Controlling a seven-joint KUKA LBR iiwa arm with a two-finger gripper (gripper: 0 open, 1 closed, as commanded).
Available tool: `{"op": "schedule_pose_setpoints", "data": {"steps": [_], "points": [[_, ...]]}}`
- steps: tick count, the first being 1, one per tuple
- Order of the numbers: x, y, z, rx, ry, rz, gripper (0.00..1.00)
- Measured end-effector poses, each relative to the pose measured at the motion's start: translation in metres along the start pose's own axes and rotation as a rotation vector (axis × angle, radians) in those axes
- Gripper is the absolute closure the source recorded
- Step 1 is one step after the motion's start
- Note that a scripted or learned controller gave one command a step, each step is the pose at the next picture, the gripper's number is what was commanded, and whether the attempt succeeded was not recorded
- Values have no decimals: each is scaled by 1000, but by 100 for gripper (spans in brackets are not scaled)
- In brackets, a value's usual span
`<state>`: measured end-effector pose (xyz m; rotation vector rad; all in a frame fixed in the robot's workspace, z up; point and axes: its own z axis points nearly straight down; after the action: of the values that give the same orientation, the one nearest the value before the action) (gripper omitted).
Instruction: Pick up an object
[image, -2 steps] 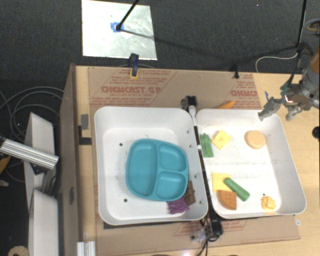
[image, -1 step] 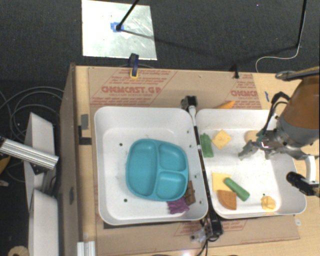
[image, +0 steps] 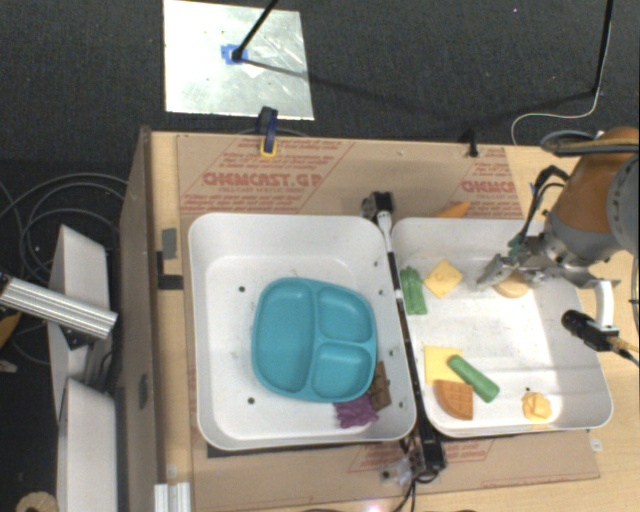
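Two green pieces (image: 413, 291) (image: 473, 379) and yellow blocks (image: 442, 279) lie near the tool (image: 497, 272).

Single fixed overhead camera, slanted down, both bins (image: 300, 235) framed

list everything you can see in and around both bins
bins: 2, white, side by side on the bench
divided plate: 1, teal, left bin
purple piece: 1, purple, left bin near edge
brown piece: 1, brown, beside plate
green pieces: 2, green, right bin
yellow blocks: 2, yellow, right bin
waffle: 1, orange-brown, right bin front
small lump: 1, yellow-orange, right bin front corner
tan round piece: 1, tan, by the pincer
arm: 1, grey and orange, from right
pincer: 1, metal, over right bin
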<state>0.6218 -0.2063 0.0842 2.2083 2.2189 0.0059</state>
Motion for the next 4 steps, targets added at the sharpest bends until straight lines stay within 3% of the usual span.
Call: {"op": "schedule_pose_setpoints", "data": {"steps": [1, 2, 3, 4], "points": [[0, 2, -20, -12, -4, -2, 100], [103, -22, -90, 5, 8, -8, 100], [18, 52, -130, -3, -2, 6, 100], [22, 49, -127, 7, 3, 2, 0]]}}
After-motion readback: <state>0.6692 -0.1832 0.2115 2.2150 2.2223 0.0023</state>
